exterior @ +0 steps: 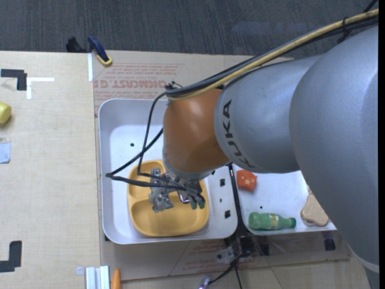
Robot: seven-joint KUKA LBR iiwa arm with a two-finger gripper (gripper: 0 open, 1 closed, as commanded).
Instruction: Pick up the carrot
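carrot first: the only likely bit of it is a small orange tip (115, 276) at the bottom edge of the camera view, on the worktop (48, 209) outside the left bin (114, 161), beside a pale strip. too little shows to be sure of it. if it is a toy carrot, i judge it light, stiff and smooth, likely to roll or slip; i would take it across the thicker middle, not the tapered end.

my pincer (162, 200) hangs low over the yellow divided tray (171, 221) in the left bin, wrist pointing down, orange band (192, 131) above it, cables looping around. whether it is released or clenched i cannot tell. the right bin (283, 191) carries a red-orange piece (246, 180), a green bottle (272, 221) and a tan bread-like piece (314, 212).
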